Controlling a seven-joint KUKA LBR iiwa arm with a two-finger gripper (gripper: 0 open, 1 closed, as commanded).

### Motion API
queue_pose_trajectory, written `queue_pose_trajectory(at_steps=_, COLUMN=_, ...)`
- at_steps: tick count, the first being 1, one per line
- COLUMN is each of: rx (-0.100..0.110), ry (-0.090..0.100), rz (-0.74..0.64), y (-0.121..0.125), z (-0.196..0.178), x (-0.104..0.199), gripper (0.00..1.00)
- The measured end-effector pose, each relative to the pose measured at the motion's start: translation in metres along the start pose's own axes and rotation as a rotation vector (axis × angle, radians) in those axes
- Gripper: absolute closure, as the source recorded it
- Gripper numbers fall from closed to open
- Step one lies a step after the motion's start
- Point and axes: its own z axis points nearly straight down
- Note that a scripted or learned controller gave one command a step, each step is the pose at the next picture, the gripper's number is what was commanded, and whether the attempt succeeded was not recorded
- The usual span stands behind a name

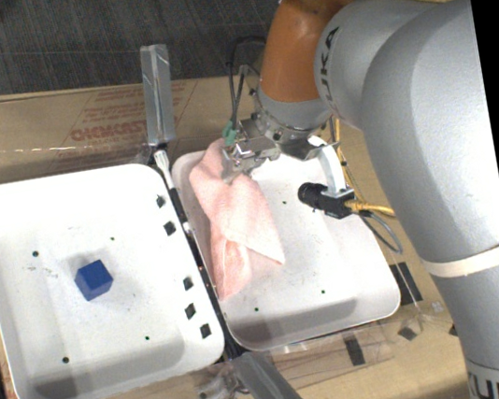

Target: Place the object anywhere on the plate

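one fixed camera is sitting above the desk (29,126), looking down at a slant. it is taking in both white bins side by side, the left bin (17,280) and the right bin (359,289), from rim to rim. it is sitting far enough back that cardboard and dark floor are showing beyond them. the grey arm (416,118) is coming in from the right and looming large, close to the lens.

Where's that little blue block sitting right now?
In the camera view, the blue block lies alone in the left white bin, left of its middle, well apart from the pink cloth in the right bin.
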Motion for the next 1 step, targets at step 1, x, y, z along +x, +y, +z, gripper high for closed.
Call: queue_pose_trajectory(at_steps=1, rx=-0.003, ry=-0.001, rz=-0.008, y=0.0002, z=-0.0400, x=0.0012, gripper=1.00)
